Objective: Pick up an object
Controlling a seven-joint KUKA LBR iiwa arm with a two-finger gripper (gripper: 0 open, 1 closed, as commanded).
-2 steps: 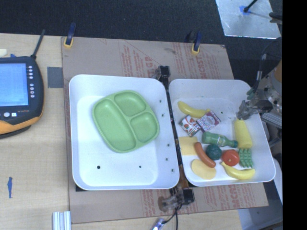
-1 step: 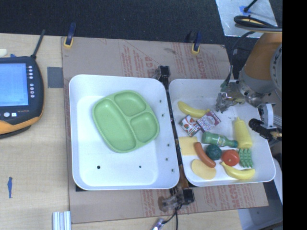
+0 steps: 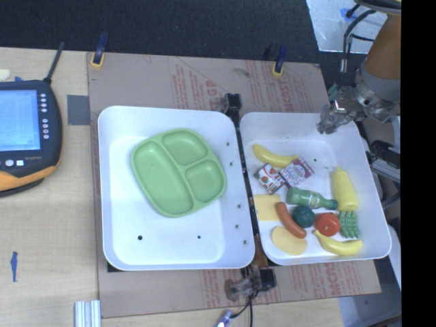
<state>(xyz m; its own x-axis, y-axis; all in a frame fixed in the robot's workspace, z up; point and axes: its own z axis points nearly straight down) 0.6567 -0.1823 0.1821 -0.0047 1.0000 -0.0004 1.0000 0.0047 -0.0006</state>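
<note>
KUKA iiwa arm [image 3: 383,53] at upper right of the frame: broad orange band, matte, curved like a barrel, over a grey metal wrist section. Black cables [image 3: 361,2] loop above the band near the top edge, one with a yellowish stripe, plus a blue cable bit at their left. Gripper [image 3: 332,124] below the wrist is grey and silver metal, small, boxy, with dark joints and shiny highlights. Finer detail too blurred to tell.

Grey arm [image 3: 381,67] reaching from right, end effector [image 3: 332,122] lowered
</note>
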